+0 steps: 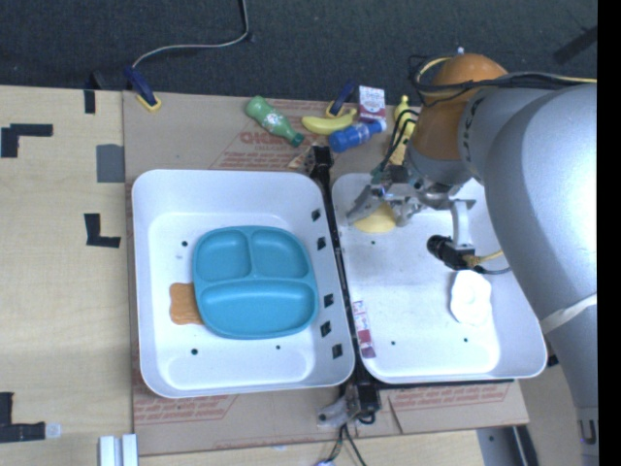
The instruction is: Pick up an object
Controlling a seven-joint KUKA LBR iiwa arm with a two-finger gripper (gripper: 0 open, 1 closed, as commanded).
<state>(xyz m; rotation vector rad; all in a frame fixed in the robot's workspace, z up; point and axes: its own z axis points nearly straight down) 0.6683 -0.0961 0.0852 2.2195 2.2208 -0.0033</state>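
Gripper (386,202) is positioned low at 11 o'clock in the right bin (427,362), directly over a pale yellow object (375,223); jaw state cannot be told. A white object (471,297) is seen at 3 o'clock. A blue divided plate (255,282) is centred in the left bin (160,260)

Arm (543,183): smooth, rounded grey casing. Orange band (451,105) above wrist. Thin yellow and black cables (400,129) beside it. Metallic grey gripper (388,202) hardware below.
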